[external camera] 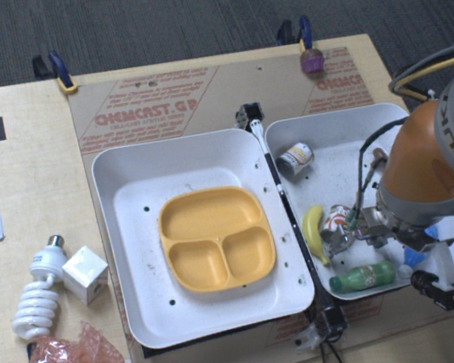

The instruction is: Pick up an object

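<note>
Camera view, gripper (345, 232): low in the right bin (332, 137), its metal fingers at a small crumpled red-and-white object (335, 220); whether they are spread or pinching, I cannot tell.
Camera view, candidates: yellow banana (314, 233) just left of the gripper, green bottle (364, 277) lying along the near wall, small can (296, 158) near the far corner.
Camera view, left bin (124, 236): holds a yellow divided tray (217, 238), well apart from the arm.
Step in hand, judged: closing on the crumpled object.
Doing it well: centre the fingers on it, clear of the banana, then close firmly and lift straight up.
Risk: the crumpled thing may slip or nudge the banana.
</note>
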### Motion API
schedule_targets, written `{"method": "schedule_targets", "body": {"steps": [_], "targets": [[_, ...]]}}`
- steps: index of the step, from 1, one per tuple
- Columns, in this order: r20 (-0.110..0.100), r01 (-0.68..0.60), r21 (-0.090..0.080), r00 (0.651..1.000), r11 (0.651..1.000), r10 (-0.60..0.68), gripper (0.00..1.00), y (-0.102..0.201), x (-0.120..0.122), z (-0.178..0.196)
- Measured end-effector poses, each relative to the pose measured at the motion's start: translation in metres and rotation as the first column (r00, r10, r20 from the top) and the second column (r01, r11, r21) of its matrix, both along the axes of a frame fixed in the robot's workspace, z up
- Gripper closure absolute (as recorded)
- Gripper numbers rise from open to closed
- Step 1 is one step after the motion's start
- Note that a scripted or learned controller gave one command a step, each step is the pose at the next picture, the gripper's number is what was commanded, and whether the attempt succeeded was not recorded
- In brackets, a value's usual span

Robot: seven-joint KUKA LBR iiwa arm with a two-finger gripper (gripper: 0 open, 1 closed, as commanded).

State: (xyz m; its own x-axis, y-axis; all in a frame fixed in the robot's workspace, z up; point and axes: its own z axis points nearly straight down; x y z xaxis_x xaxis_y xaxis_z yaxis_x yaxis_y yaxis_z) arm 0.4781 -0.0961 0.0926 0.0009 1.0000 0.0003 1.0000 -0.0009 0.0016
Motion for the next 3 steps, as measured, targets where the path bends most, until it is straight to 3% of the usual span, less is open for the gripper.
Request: {"method": "schedule_targets", "body": {"steps": [3], "targets": [[0.001, 0.000, 0.000, 1.000, 1.000, 0.000, 0.00, 0.0025, 0.0003, 0.0001]]}}
